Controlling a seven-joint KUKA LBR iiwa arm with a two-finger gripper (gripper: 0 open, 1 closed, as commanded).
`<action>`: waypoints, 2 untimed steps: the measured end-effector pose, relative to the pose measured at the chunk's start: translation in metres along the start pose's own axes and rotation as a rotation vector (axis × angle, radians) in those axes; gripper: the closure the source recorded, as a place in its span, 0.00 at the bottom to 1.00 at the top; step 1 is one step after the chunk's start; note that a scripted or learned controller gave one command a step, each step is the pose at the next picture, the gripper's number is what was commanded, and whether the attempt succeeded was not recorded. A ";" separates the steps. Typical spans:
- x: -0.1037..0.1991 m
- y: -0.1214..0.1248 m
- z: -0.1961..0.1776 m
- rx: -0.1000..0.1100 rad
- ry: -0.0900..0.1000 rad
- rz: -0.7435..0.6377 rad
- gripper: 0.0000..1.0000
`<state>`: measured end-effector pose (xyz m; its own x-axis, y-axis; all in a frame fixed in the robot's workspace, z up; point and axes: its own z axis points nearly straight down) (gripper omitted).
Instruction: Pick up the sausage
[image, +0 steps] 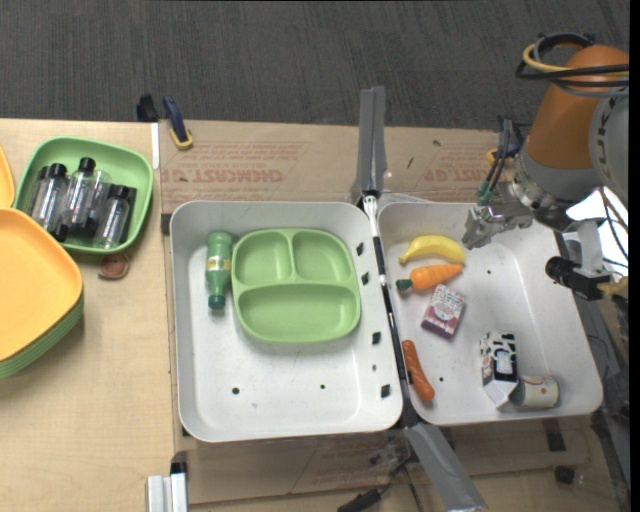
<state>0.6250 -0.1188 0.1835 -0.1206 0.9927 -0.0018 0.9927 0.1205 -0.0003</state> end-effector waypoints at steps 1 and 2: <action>0.003 0.029 0.072 -0.001 0.000 0.268 1.00; -0.035 -0.005 0.092 0.000 0.000 -0.052 1.00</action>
<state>0.6243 -0.1542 0.0920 -0.1724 0.9850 -0.0013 0.9850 0.1724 -0.0003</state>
